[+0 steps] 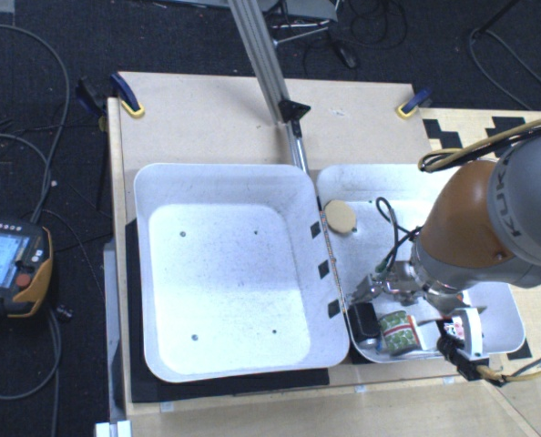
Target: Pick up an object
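Note:
The right bin [362, 178] holds a round tan disc [341, 217] near its back left corner. A green and white packet [399, 332] lies at the bin's front edge, with a small black object [364, 321] just left of it by the front left corner. My gripper [381, 291] hangs low over the front of this bin, right above the packet and the black object and well in front of the tan disc. The grey arm and its orange band [462, 217] hide the bin's right half.
The left bin [152, 189] sits beside the right one, and their rims meet at a divider [325, 253] with black tabs. A slanted metal pole [261, 48] rises behind the bins. Yellow clamps [129, 107] grip the bench's back corners.

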Robot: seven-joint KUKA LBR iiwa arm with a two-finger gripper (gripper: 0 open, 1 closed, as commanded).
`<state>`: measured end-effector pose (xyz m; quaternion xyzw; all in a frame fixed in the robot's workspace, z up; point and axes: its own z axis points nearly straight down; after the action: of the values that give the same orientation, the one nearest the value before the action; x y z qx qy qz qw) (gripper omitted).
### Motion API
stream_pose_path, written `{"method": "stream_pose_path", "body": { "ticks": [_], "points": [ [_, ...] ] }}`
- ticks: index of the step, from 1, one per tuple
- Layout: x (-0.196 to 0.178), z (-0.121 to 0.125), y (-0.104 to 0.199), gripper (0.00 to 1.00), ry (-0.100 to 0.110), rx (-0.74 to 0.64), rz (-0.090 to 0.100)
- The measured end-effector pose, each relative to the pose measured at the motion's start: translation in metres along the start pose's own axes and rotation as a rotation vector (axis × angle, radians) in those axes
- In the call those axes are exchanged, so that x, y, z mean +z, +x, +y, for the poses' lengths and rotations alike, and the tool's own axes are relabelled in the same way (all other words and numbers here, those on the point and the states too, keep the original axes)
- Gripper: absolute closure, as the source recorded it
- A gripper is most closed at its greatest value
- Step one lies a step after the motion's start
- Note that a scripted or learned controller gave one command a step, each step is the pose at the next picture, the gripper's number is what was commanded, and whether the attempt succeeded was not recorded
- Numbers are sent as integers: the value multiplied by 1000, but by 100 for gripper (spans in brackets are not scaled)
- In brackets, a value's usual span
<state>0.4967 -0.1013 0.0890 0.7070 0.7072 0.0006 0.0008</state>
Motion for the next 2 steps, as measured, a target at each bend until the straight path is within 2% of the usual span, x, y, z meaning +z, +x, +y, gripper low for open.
{"method": "stream_pose_path", "body": {
  "ticks": [1,2],
  "points": [
    [-1,79,5,0,-2,-2,-1],
    [0,125,-36,0,1,1,-1]
  ]
}}
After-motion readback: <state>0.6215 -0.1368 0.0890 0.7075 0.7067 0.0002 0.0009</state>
